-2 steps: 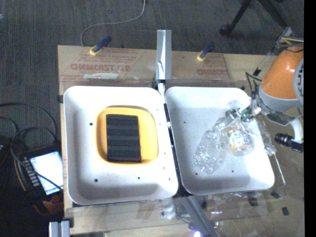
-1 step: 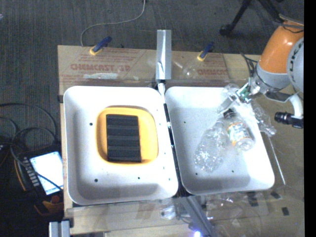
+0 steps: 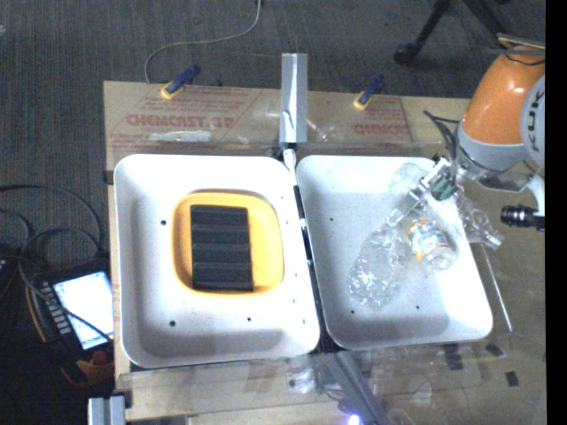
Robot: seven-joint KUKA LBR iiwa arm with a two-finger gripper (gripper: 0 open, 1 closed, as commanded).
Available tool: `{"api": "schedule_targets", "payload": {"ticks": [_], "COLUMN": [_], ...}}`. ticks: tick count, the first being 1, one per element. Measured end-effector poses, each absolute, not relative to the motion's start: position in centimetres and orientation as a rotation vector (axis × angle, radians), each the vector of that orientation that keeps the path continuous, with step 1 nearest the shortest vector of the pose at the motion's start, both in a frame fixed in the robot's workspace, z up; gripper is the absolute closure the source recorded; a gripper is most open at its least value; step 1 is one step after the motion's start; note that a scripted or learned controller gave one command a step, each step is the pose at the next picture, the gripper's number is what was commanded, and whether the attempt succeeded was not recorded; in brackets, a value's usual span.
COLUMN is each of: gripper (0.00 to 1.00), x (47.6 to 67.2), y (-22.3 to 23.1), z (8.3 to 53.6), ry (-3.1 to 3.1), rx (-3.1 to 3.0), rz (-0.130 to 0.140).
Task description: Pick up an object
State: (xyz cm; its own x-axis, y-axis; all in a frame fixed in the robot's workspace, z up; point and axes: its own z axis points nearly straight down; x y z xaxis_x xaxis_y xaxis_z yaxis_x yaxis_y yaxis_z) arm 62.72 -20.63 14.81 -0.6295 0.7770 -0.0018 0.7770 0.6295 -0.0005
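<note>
Crushed clear bottle [image 3: 390, 251] lies across the right bin [image 3: 461, 321], near its right rim.

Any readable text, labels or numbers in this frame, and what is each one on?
"CHEMCAST", red print on the cardboard sheet behind the bins; the characters after it are too blurred to read.
Red print on the same cardboard's right part: too blurred.
Label on the clear plastic bottle: too small to read.

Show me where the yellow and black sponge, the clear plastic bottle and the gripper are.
yellow and black sponge [image 3: 221, 246]: camera view, on its black ribbed middle.
clear plastic bottle [image 3: 383, 259]: camera view, on its crumpled body.
gripper [image 3: 440, 182]: camera view, at its tip above the right bin.
</note>
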Motion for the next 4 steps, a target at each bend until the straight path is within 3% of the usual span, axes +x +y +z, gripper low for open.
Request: {"api": "schedule_targets", "payload": {"ticks": [1,2,3,4], "gripper": [0.00,0.00,0.00,0.00], "x": [60.2,61.7,55.0,54.2], "y": [-22.4,-22.4,-22.4,-20.6], "z": [13.8,10.7,23.9,22.8], "ry": [2.861,2.873,2.981,3.057], "rx": [1.294,1.200,0.979,0.713], "rz": [-0.002,0.007,-0.001,0.000]}}
